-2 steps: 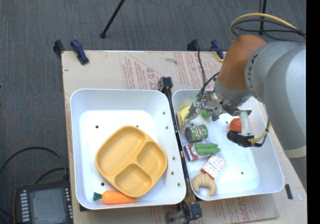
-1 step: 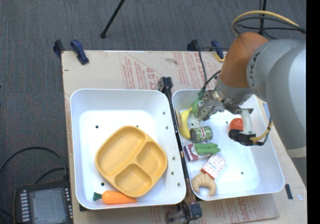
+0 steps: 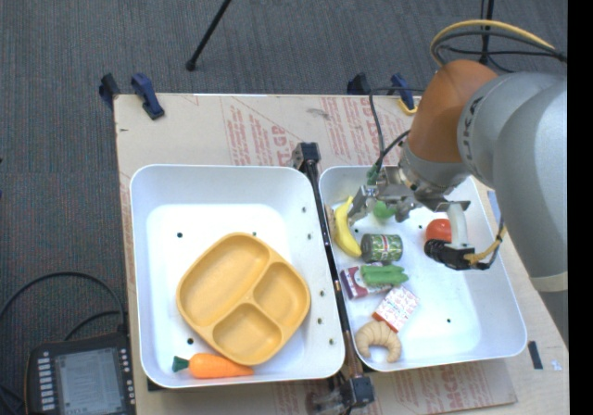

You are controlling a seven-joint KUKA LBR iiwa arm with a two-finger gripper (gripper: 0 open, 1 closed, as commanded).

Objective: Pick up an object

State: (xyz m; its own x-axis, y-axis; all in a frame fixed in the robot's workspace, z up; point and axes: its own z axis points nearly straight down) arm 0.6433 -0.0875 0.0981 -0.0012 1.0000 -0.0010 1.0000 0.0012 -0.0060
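Note:
My gripper [image 3: 384, 203] hangs low over the far left part of the right bin [image 3: 482, 334], with its fingers spread apart. A small green thing [image 3: 382, 211] shows in the gap between them; I cannot tell whether they touch it. A yellow banana [image 3: 345, 230] lies just left of the gripper. A green can [image 3: 381, 247] lies on its side right below it. Nearer the front are a green pepper [image 3: 384, 275], a red-and-white packet [image 3: 352, 284], a red-and-white carton [image 3: 397, 308] and a croissant [image 3: 380, 340]. A red tomato [image 3: 437, 229] sits to the gripper's right.
The left bin [image 3: 157, 191] holds a yellow divided plate [image 3: 243, 297] and an orange carrot [image 3: 216, 366] at its front edge. The wall between the two bins runs just left of the banana. The arm's grey body covers the right bin's far right corner.

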